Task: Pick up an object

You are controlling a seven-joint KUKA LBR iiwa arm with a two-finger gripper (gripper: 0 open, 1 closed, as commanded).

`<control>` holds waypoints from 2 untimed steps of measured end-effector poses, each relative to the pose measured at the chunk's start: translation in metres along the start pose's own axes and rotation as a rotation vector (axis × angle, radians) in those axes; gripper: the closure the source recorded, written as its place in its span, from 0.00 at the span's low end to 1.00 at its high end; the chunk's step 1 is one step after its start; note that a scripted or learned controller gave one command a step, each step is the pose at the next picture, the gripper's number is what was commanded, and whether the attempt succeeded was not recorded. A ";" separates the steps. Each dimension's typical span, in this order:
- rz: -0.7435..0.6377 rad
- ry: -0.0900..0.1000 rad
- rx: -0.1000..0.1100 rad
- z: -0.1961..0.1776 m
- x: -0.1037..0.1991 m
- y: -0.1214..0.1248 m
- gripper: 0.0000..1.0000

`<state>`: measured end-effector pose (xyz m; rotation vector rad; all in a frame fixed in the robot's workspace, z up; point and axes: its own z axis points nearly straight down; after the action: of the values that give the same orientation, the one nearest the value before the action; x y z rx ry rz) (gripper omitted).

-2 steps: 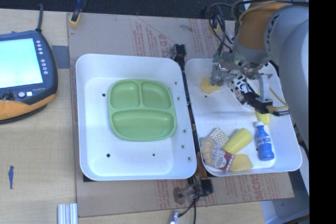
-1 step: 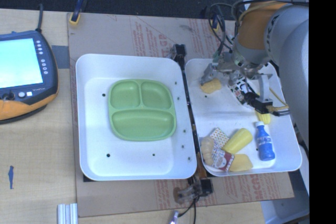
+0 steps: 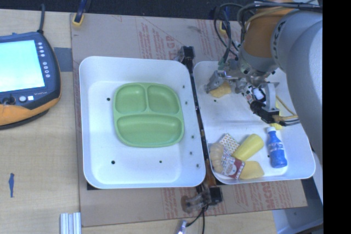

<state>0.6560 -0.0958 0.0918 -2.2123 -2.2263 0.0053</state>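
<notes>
The gripper (image 3: 220, 84) sits at the right bin's (image 3: 299, 172) 11 o'clock corner, its fingers pinching a small yellow-tan item (image 3: 221, 91). At that bin's 6 o'clock lie a yellow block (image 3: 248, 147), a blue bottle (image 3: 277, 149) and a waffle-patterned piece (image 3: 227, 144). The left bin (image 3: 93, 118) holds a green divided plate (image 3: 148, 114)

One fixed camera sits above the worktop (image 3: 137, 24) and looks down at a slant, far enough back to take in both white bins side by side: the left bin (image 3: 93, 118) near mid-frame, the right bin (image 3: 299, 159) toward the right edge. The arm (image 3: 296, 46) enters from the right. Dark floor fills the top of the frame.
</notes>
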 end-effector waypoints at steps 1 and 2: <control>0.003 0.000 -0.003 0.000 -0.007 0.000 0.00; 0.003 0.001 -0.002 0.000 -0.005 0.000 0.00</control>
<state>0.6563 -0.1008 0.0922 -2.2157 -2.2236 0.0025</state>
